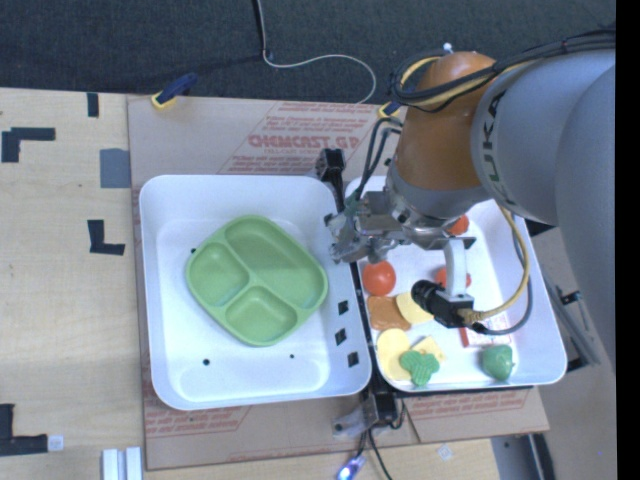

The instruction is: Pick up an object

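Observation:
My gripper point(372, 250) hangs low over the left part of the right bin point(535, 353), just above a red tomato-like toy point(379, 278). The grey arm with its orange band point(440, 118) covers the bin's far half. Below the tomato lie an orange-brown flat piece point(386, 313), a pale yellow round piece point(414, 309), a yellow disc point(392, 346), a green broccoli toy point(422, 368) and a second green toy point(498, 361). I see nothing between the fingers.
The left bin point(165, 268) holds a green divided plate point(257, 279). A black cable fitting point(440, 301) hangs from the wrist over the toys. Cardboard point(290, 143) lies under both bins, and a thin cable point(300, 63) trails across the back.

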Available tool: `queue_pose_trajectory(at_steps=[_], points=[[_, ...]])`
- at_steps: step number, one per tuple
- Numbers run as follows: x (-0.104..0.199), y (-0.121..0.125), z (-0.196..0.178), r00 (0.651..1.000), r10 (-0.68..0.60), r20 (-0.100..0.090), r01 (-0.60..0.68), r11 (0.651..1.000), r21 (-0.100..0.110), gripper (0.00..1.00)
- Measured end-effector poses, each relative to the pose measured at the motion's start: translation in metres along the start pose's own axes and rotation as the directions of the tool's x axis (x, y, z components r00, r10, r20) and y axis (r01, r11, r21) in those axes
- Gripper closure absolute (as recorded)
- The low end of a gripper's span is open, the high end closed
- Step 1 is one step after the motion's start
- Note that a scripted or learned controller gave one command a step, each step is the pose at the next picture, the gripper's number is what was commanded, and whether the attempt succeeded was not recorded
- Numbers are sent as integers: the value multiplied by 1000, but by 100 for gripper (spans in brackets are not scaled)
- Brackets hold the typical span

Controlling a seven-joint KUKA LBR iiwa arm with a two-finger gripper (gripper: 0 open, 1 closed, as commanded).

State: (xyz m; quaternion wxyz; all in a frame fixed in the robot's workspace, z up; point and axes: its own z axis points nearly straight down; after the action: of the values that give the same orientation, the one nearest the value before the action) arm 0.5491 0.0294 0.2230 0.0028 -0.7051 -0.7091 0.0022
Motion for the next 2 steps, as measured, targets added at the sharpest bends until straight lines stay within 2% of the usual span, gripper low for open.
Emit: queue_pose_trajectory(at_steps=[1,2], points=[[26,-36,3,1000,3,1,-3,1000,0,100],[45,-46,-9,1000,2,1,-2,1000,-3,100]])
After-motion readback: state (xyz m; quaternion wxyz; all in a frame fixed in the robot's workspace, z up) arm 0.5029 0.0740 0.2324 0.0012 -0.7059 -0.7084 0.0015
